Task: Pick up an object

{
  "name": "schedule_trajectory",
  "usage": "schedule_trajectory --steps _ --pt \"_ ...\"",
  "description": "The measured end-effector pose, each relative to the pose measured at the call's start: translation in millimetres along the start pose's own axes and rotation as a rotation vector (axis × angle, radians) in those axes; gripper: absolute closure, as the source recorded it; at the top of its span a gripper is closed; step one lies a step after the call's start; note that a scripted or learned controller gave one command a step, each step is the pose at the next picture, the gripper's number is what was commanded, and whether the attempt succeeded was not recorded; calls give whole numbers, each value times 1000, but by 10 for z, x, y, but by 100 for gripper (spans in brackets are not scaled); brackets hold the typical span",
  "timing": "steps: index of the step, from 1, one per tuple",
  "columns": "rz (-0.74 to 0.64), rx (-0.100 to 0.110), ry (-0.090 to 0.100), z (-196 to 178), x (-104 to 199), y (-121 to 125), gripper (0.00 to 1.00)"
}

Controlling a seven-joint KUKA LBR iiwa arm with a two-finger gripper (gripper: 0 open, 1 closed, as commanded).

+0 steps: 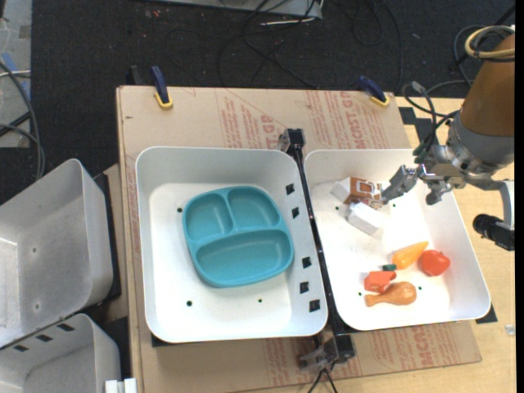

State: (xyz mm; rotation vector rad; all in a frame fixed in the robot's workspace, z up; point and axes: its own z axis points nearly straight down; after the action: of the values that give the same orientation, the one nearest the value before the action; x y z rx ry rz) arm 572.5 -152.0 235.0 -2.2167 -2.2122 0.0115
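- Grey, with its orange band showing at the frame's 3 o'clock edge, the KUKA arm (490, 113) reached over the right bin (467, 301), its tool (419, 183) hanging at the bin's 2 o'clock corner.
- Two dark fingers appeared spread, one slanting toward the bin's centre and one pointing down; nothing sat between them, so no object was held.
- Nearest the tool, at about the bin's 11 o'clock, lay a small brown-and-white carton (363, 192) touching a white block (363, 219); this cluster looked the likeliest target, being just beside the near finger.
- Toy foods lay grouped toward 5 o'clock: a yellow-orange piece (408, 255), a red tomato-like piece (435, 263), a red-orange piece (379, 281) and a tan drumstick (393, 295), well apart from the tool.
- In the left bin (155, 301), a teal divided plate (238, 235) lay flat at the centre, out of the arm's apparent line of work.
- Both bins sat side by side on a cardboard sheet (246, 113) clamped to the tabletop at 12 o'clock, presumably so they would not shift under contact.
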Motion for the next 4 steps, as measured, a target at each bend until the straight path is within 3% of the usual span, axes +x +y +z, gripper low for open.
schedule_trajectory --steps 1,4 --pt "-3 -12 -2 -67 4 25 0" --pt "0 -8 -1 1458 38 141 0"
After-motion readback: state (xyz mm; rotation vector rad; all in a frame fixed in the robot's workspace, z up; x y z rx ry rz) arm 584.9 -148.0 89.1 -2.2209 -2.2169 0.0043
